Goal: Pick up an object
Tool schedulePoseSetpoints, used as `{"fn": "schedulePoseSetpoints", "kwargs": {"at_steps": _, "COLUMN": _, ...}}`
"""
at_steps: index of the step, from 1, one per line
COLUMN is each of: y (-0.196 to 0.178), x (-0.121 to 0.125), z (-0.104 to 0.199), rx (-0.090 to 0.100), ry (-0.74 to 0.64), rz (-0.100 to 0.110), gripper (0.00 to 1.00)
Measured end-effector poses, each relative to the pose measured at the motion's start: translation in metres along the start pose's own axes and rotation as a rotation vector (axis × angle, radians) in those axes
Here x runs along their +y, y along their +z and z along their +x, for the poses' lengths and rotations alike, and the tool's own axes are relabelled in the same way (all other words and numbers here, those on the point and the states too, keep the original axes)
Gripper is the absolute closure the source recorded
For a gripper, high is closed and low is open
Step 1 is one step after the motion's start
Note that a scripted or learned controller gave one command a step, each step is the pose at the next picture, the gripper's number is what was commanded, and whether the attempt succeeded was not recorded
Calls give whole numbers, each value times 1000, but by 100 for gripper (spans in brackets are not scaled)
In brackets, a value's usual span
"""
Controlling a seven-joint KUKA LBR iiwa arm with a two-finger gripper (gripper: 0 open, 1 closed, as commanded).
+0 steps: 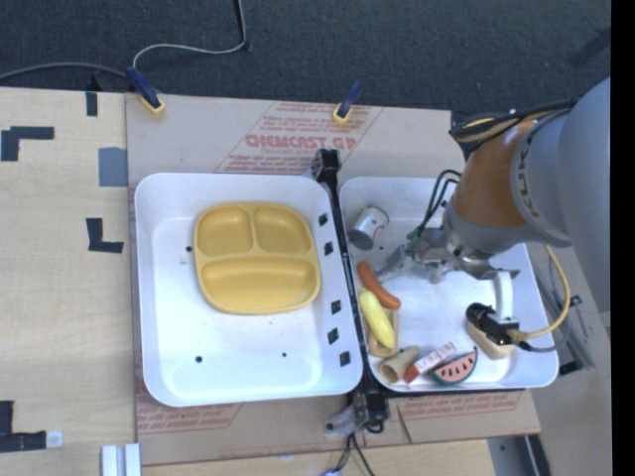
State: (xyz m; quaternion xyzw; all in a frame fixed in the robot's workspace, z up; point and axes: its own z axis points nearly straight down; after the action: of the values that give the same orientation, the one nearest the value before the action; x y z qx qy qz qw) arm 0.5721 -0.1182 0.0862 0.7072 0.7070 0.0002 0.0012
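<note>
we see the arm point(516, 181) reaching in over the right edge of the right bin point(437, 310), its orange band above the bin's far right part. the gripper point(417, 256) sits low over the middle of that bin, a little toward the far edge. we cannot tell how far open it is, nor whether it has hold of anything; the wrist covers most of it.

the things to pick from all lie in the right bin. a small metal cup point(367, 226) lies on its side near the far left corner, just beside the gripper's left end. an orange sausage point(378, 285) lies along the left edge, near the gripper but apart from it. a yellow banana point(376, 320) lies just nearer than the sausage, also by the left edge, and the two seem to touch. at the near edge a tan cone point(397, 366) lies beside a red and white packet point(435, 359), and a watermelon slice point(457, 369) lies just to the right of the packet.

the left bin point(149, 276) carries a yellow divided plate point(256, 258), flat, toward its far edge and well apart from the gripper. both bins rest on a cardboard sheet point(288, 142) held at its far edge by two yellow clamps point(147, 92).
</note>
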Motion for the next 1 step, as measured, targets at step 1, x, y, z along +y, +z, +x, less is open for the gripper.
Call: {"fn": "schedulePoseSetpoints", "kwargs": {"at_steps": 1, "y": -1, "x": -10, "z": 1, "rx": -1, "ry": -1, "rz": -5, "gripper": 0}}
